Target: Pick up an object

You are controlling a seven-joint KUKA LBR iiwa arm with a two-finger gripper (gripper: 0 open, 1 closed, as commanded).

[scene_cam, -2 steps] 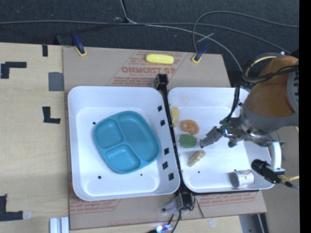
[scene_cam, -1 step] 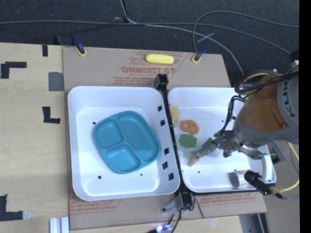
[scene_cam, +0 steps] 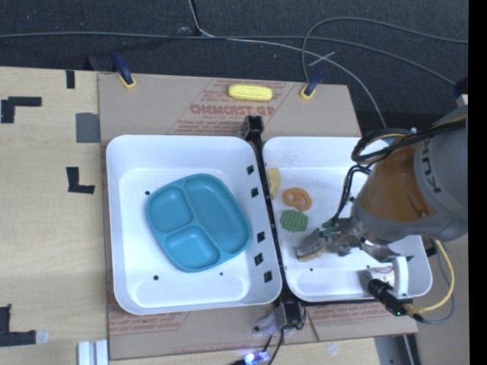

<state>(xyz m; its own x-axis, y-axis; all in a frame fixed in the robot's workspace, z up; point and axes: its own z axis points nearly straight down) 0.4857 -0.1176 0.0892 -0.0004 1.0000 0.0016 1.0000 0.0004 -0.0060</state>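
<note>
Claw (scene_cam: 308,247): low in the right bin (scene_cam: 335,284); whether it grips anything cannot be told.
Green piece (scene_cam: 294,220): on the bin floor, just beside the claw tip, towards the far side.
Pretzel (scene_cam: 297,198): beyond the green piece.
Left bin (scene_cam: 129,226): holds blue divided plate (scene_cam: 198,220).

This is a robotics lab test bench, not a home or kitchen. Two shallow white bins (scene_cam: 122,226) sit side by side on a brown cardboard sheet (scene_cam: 221,109) printed with red lettering, which lies on a pale wooden benchtop (scene_cam: 46,226). Beyond the bins, blue-and-yellow clamps (scene_cam: 123,73) pin the sheet's far corners. Black tape marks (scene_cam: 76,179) dot the wood left of the bins. Loose cables (scene_cam: 335,36) trail over dark carpet (scene_cam: 91,10) behind the bench. The industrial arm (scene_cam: 426,185) hangs over the right bin.
</note>
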